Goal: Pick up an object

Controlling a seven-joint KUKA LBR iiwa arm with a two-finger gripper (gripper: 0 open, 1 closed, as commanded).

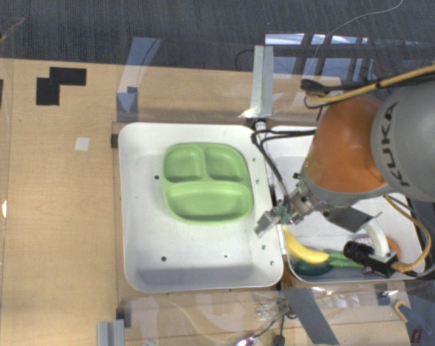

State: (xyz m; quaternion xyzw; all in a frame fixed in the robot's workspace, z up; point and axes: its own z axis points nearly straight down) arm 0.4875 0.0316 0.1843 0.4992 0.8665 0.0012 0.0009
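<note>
Over on the left, the wooden worktop (51,215) is carrying nothing that matters to this job. Next along, the left bin (141,265) is holding a green divided plate (206,182), which is lying flat toward the far side of the bin floor and is well apart from the near wall. Nothing is touching the plate.

The gripper (275,218) is hanging low over the rim where the two bins are meeting, just beside the plate's right edge and just beside the near left corner of the right bin (293,153). Whether it is released or clenched cannot be told at this angle, and no object is showing in its grasp. The grey arm (412,143) with its orange band (343,150) is covering much of the right bin.

In that bin's near part, a yellow banana (304,249) is lying on the floor close below the gripper, and a green object (336,259) is lying against it on its right.

Judging by all this, the pick is not yet done: every object is resting in a bin. What is left is the whole grasp, meaning settling on a target, most likely the banana since it is nearest, closing on it and lifting it clear.
</note>
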